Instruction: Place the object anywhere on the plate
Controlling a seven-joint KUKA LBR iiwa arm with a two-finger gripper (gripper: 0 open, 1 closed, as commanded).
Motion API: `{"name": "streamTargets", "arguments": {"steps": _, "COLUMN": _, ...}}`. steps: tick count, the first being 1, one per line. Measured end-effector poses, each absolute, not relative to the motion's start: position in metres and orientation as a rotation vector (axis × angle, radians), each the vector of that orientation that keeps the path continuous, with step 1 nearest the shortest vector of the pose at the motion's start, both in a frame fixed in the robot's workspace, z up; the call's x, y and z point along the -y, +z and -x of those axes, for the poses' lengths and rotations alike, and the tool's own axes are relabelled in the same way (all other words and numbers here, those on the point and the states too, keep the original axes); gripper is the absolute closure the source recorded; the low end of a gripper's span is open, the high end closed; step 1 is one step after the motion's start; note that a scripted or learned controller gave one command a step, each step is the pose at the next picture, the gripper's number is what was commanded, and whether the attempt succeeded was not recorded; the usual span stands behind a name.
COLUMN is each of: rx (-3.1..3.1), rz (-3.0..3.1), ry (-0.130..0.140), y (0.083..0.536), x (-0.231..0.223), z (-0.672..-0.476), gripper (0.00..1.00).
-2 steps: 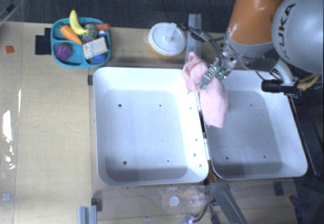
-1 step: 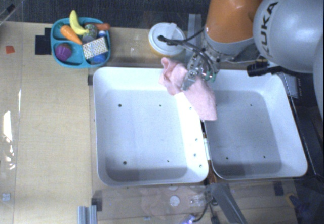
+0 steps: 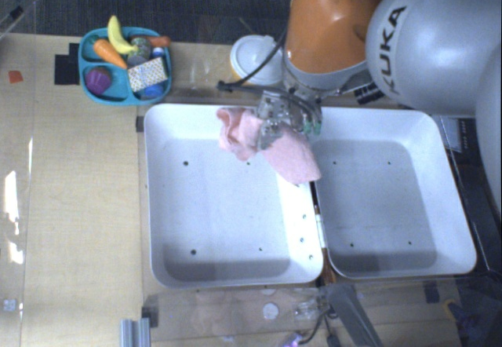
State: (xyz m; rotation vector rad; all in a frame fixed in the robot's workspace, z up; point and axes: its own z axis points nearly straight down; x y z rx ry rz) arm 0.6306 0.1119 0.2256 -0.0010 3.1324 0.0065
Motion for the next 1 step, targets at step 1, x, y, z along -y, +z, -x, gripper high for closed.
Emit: {"name": "streamTargets", "arguments": {"steps": 1, "rx": -3.132, "rz": 0.0, "ry": 0.007, "y": 0.226, "x": -0.1118, "z": -0.6307, "gripper": 0.0}}
